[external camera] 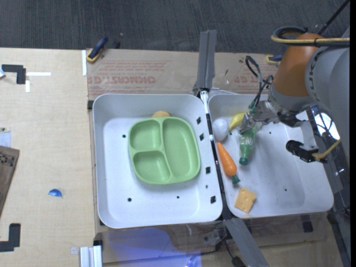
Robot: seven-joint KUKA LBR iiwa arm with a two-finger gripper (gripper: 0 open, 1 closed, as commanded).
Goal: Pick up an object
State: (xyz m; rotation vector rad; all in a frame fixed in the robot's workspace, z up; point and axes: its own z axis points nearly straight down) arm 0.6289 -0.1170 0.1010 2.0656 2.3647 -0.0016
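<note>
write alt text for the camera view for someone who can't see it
A grey and orange robot arm reaches from the right into the right white bin, its gripper low over a green bottle, beside a carrot, cheese wedge, white egg and banana. The left bin holds a green divided plate.

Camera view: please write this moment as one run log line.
arm: over right bin | gripper: at green bottle top | carrot, cheese: lying | tray: left bin

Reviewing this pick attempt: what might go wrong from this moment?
The pincer sits over a tight cluster: green bottle, yellow banana, white egg and carrot. It may nudge neighbours or catch two things at once. The bottle looks smooth and round, so it may slip out.
</note>
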